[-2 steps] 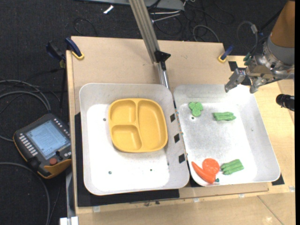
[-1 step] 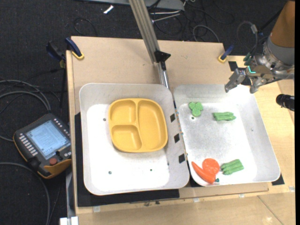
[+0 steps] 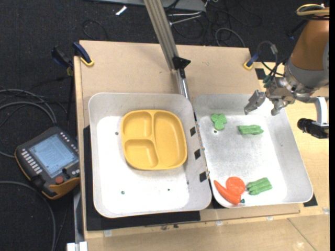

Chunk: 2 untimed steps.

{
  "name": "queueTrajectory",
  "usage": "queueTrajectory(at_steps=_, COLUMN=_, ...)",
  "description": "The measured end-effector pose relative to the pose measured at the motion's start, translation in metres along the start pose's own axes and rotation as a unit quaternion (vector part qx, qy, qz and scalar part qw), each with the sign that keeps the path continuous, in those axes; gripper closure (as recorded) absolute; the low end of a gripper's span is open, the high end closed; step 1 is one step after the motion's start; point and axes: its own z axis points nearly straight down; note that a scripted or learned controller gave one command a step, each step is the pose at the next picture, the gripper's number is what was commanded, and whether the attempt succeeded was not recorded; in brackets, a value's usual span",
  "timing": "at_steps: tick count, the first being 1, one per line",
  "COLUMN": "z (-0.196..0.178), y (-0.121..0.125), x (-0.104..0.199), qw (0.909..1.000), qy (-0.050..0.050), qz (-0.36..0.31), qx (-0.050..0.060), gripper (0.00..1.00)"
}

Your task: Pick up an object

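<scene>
Bins: left (image 3: 104,192) holds yellow tray (image 3: 154,139); right (image 3: 293,177) toys; gripper (image 3: 266,105) fingers spread

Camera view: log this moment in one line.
gripper: open, above right bin's far edge | holding: nothing | yellow tray: left bin

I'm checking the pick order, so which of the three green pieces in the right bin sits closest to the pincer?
The long green piece at the bin's upper middle, just below the pincer. The leafy one lies further left; the third sits beside the orange toy.
</scene>
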Motion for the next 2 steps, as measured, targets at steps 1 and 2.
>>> queueTrajectory(at_steps=1, z=0.048, y=0.008, x=0.003, qw=1.0000, qy=0.000, qz=-0.002, qx=-0.001, gripper=0.00)
queueTrajectory(at_steps=2, z=0.105, y=0.013, x=0.010, qw=1.0000, qy=-0.002, qz=-0.002, qx=-0.005, gripper=0.00)
